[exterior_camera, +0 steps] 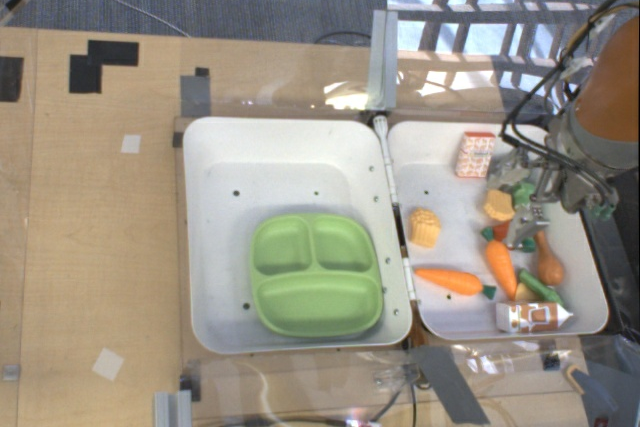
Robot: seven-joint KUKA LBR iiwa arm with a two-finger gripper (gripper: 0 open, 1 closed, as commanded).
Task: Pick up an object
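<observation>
Nearest the camera, at the front edge of the right bin (600, 315), a small white bottle with an orange label (533, 317) is seen lying on its side. Just behind it, a carrot (452, 282) lies across the bin floor with its green top pointing right, and a second carrot (501, 267) stands more on end beside it, close to a green vegetable piece (541, 287) and a brown pear-shaped item (549, 264).

In the left bin (215, 215), a green divided plate (316, 273) is set toward the front right part of the floor, with its three compartments facing up.

Further back in the right bin, a short yellow corn cob (425, 228) is found near the left wall, well apart from the cluster on the right. The tool (523, 233) is lowered into that cluster, between the upright carrot and the brown item, with a yellow block (499, 206) just to its upper left. Whether the tool is wide or narrow cannot be told, and no object is seen gripped in it.

Toward the back, a pink and white patterned box (476, 155) rests near the rear wall. The grey arm with its orange band (610, 105) is seen entering from the right, over the counter (90, 245).
</observation>
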